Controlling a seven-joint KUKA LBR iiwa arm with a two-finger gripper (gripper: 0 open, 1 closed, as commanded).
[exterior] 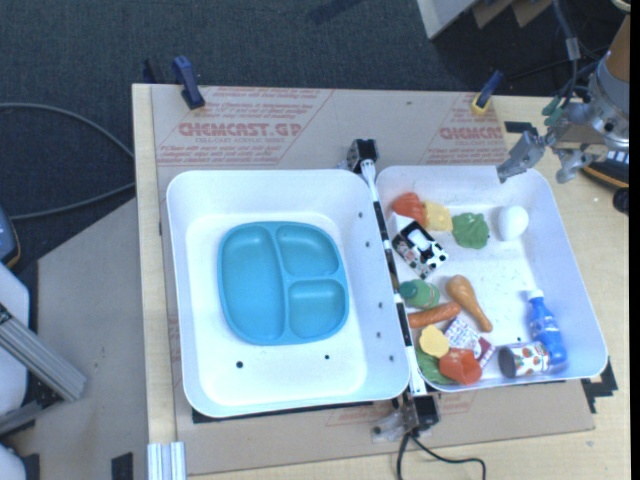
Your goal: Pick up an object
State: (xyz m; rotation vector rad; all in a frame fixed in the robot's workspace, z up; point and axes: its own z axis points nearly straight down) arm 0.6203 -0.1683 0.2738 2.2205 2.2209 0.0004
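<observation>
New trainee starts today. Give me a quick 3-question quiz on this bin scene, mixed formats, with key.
1. True or false: the blue divided plate lies in the left bin.
2. Which lies nearest the right bin's far right corner? A) blue bottle B) white ball C) carrot
3. Fill in: the gripper hovers by the right bin's far ___ corner.

Key: 1 true; 2 B; 3 right.

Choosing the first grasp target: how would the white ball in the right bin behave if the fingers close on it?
The white ball looks round and smooth, so it would probably roll or squirt away if pinched off-centre. It lies clear of the green toy, leaving room to roll.
</observation>
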